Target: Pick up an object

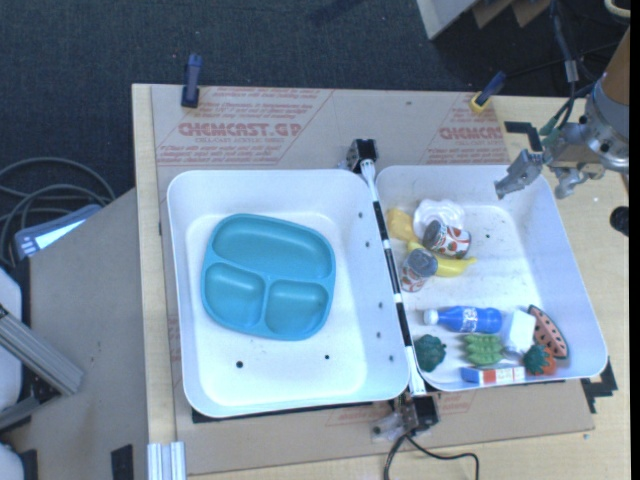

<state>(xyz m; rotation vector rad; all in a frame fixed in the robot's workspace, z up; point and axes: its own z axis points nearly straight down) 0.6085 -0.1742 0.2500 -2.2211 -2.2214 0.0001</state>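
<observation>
From my station I see the gripper (522,173) hanging over the far right corner of the right bin (570,258), its grey fingers spread apart with nothing between them; it sits well apart from the objects below it; the arm (610,118) comes in from the right edge. Inside that bin, toward its left wall, a yellow banana (405,226) lies beside a crumpled white packet (437,211), with a small patterned can (446,236) touching the packet and a grey cup-like piece (418,267) just below; I cannot tell exactly what the grey piece is. Along the near side a blue bottle (470,319) lies flat; below it sit a dark green toy (430,351), a lighter green leafy toy (484,348), and a white tube with red print (492,375); at the near right corner a watermelon slice (547,333) rests against the wall, with a small orange and green item (538,360) close by. The left bin (190,268) holds a blue divided plate (268,275), lying flat near its middle.
</observation>
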